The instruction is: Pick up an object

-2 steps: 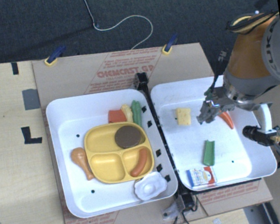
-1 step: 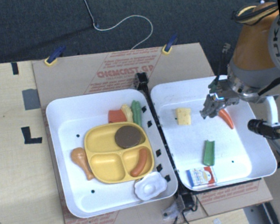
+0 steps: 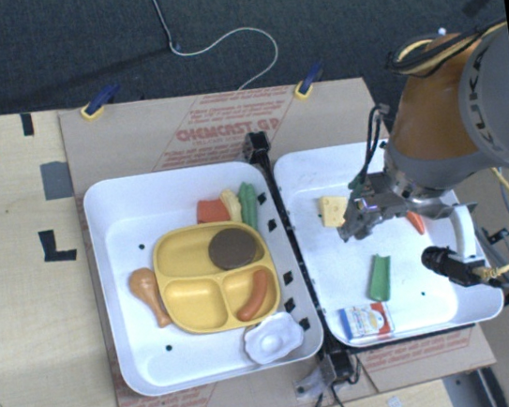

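1. My pincer [image 3: 359, 220] hangs over the right white plastic bin [image 3: 460, 309]; honestly can't tell its state.
2. Pale yellow cheese wedge [image 3: 333, 211] sits just left of it. I'd centre over that before dropping.

right bin [image 3: 461, 314]: centre floor open | left bin [image 3: 112, 266]: tray [image 3: 188, 298] crowds middle

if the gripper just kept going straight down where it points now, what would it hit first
Probably the yellow cheese wedge, or the bare floor of the right bin beside it. The gripper hangs just right of the wedge; height is unclear from this slanted view.
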Controlling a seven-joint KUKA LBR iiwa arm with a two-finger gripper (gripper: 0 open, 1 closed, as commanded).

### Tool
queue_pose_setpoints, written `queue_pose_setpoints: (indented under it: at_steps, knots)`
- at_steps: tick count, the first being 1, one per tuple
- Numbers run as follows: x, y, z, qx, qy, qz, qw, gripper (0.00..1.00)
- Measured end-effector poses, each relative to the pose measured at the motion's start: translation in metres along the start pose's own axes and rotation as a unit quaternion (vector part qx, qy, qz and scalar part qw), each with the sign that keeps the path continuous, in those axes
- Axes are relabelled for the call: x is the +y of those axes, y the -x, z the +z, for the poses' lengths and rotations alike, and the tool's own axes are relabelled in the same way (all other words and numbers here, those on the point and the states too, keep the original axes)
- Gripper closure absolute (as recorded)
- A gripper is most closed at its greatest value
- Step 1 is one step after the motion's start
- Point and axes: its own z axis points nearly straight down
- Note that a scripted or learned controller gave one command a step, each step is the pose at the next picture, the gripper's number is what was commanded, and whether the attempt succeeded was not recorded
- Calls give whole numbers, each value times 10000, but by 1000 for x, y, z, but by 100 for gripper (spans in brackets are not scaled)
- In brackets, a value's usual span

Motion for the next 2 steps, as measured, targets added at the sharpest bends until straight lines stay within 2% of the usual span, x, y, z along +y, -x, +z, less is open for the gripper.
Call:
queue_pose_setpoints:
  at_steps: [1,2]
  knots:
    - [-14,-12,-14,-1,10,10,10000,100]
    - [5,-14,-6,-7,12,11,10000,100]
